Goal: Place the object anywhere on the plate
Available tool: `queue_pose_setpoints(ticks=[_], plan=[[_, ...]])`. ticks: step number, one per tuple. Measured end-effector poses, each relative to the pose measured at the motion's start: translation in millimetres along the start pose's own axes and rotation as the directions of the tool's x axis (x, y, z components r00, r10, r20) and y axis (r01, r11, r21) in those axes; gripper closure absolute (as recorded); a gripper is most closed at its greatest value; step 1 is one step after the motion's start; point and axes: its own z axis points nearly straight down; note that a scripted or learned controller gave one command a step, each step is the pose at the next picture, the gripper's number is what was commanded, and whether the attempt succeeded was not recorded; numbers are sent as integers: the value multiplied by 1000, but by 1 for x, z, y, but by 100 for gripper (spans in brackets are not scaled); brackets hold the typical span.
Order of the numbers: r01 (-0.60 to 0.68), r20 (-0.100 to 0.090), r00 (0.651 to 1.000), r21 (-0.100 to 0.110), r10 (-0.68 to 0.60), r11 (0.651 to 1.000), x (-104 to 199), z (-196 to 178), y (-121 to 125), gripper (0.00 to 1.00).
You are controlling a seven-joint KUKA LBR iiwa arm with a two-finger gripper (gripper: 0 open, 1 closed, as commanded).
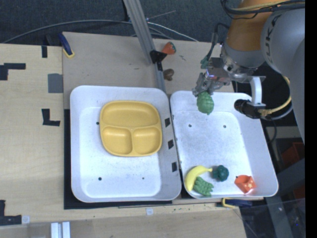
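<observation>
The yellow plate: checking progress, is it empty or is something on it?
Empty. The yellow plate shows three bare compartments; the green object is at the end effector.

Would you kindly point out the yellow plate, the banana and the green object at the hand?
yellow plate point(130, 114): camera view, bare top compartment.
banana point(194, 174): camera view, middle of its curve.
green object point(205, 103): camera view, its centre, just below the hand point(207, 89).

Plate point(131, 128) sits alone in left bin point(81, 148), open above & all round, so I can come in freely. Right bin point(257, 148) mid-floor bare; banana point(194, 174), two green toys, orange piece point(244, 183) crowd near edge. Slanted metal post point(141, 21) stands behind the bins.
</observation>
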Motion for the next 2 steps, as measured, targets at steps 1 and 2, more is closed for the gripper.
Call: queue_pose_setpoints(ticks=[1,2], plan=[[1,0,1000,3,-1,1000,52,17,-16,100],[2,0,1000,2,-2,1000,111,26,-19,100]])
